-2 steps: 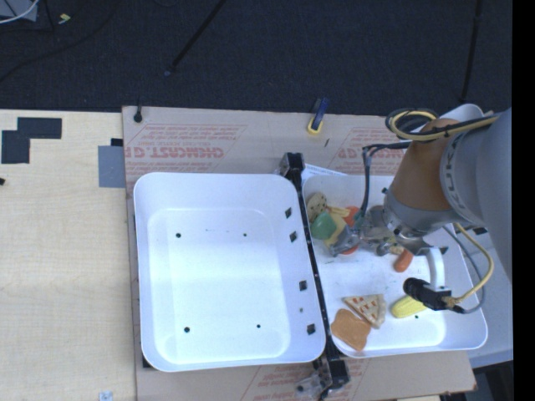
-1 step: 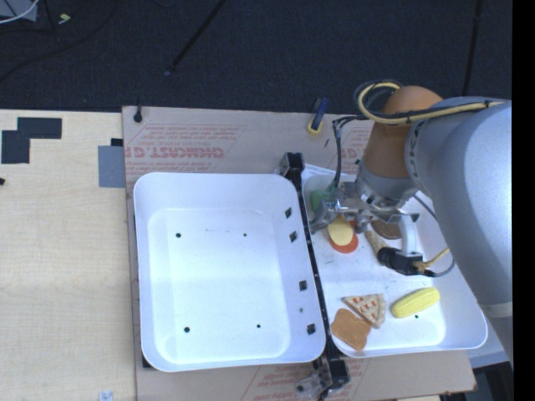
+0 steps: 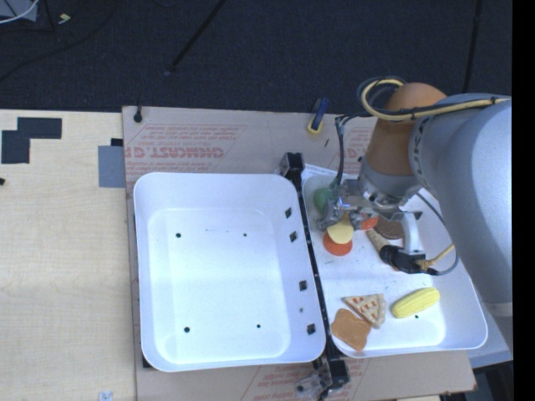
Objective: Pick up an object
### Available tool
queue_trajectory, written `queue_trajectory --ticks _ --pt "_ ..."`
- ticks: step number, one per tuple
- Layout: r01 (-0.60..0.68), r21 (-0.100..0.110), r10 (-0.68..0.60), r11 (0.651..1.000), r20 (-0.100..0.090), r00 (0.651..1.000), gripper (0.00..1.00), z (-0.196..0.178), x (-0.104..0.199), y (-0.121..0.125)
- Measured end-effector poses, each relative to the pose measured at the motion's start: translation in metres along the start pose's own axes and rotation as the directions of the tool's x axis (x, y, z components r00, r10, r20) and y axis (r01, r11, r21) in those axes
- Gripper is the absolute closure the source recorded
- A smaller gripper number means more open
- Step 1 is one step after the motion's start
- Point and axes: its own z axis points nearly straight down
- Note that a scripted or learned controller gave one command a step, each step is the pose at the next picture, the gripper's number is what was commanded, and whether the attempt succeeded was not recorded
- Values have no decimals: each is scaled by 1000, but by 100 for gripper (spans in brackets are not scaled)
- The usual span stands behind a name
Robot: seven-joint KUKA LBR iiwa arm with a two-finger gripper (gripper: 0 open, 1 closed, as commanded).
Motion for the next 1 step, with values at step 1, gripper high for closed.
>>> queue_trajectory --ticks 1 --pt "2 -26 -2 1000 -1 1000 100 -99 66 4"
